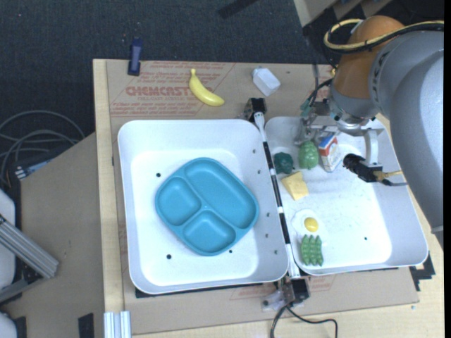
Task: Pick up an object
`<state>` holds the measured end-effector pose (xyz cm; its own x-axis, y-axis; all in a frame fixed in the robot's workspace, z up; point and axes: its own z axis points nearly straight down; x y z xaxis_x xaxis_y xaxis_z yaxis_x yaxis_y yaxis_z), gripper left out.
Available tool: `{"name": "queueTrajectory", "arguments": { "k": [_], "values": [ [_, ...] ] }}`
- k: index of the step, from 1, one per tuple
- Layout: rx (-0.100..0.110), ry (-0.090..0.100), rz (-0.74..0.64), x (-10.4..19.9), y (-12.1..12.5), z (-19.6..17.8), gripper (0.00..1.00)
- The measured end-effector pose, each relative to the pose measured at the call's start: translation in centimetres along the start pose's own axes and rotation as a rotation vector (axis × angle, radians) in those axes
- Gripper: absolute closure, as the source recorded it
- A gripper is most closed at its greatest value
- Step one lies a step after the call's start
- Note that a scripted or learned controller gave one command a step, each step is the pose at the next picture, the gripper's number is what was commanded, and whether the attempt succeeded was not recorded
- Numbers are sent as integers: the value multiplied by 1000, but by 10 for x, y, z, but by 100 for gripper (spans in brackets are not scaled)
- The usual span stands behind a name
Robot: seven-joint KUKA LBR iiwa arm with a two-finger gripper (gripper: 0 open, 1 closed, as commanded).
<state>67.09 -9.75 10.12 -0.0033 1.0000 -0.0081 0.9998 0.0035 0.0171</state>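
The right bin (366, 217) holds several small items. A light green piece (308, 155) lies at its far left, with a white and red carton (328, 153) just to its right and a dark green round piece (283, 163) to its left. A yellow block (296, 186), a fried egg toy (309, 224) and a green ridged vegetable (311, 249) lie along the bin's left wall. My gripper (312, 134) hangs low over the far left corner of this bin, directly above the light green piece and the carton.
The left bin (141, 153) holds a blue divided plate (205, 204). On the bench behind the bins lie a banana (204, 90), a white block (266, 81) and a small blue object (134, 56). The grey arm (412, 111) covers the right bin's far right corner.
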Motion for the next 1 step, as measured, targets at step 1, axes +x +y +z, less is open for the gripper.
{"name": "queueTrajectory", "arguments": {
  "k": [1],
  "values": [
    [14,6,3,-65,-3,-65,100]
  ]
}}
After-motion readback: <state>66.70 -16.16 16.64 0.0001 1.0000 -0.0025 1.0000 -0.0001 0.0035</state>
